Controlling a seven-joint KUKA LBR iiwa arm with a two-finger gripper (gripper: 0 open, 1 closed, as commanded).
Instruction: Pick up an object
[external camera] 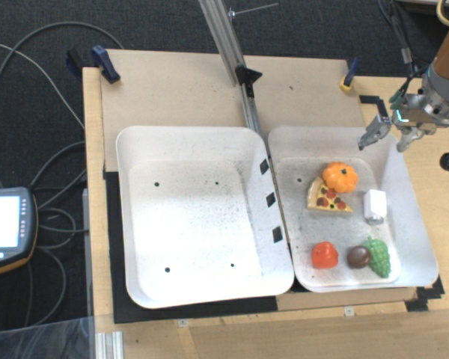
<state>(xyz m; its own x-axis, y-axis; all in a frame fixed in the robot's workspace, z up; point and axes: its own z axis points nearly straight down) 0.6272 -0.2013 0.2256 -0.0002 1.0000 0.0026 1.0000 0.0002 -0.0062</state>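
Hand (pixel 389 137) spread wide, nothing between its fingers, above right bin's (pixel 411 200) far edge. In that bin: orange pumpkin (pixel 340 176) touching pizza slice (pixel 328 198) (centre), white block (pixel 375 204), tomato (pixel 325 255), broccoli (pixel 379 256).

Right bin (pixel 404 193), contents: orange pumpkin (pixel 340 176), upright, toward the far side; pizza slice (pixel 328 198), yellow with red spots, lying flat, touching the pumpkin's near-left side; small white block (pixel 375 205), right of the slice; red tomato-like piece (pixel 325 256), near the front wall; dark brown rounded piece (pixel 358 257), to its right; green leafy piece (pixel 379 256), touching the brown one.
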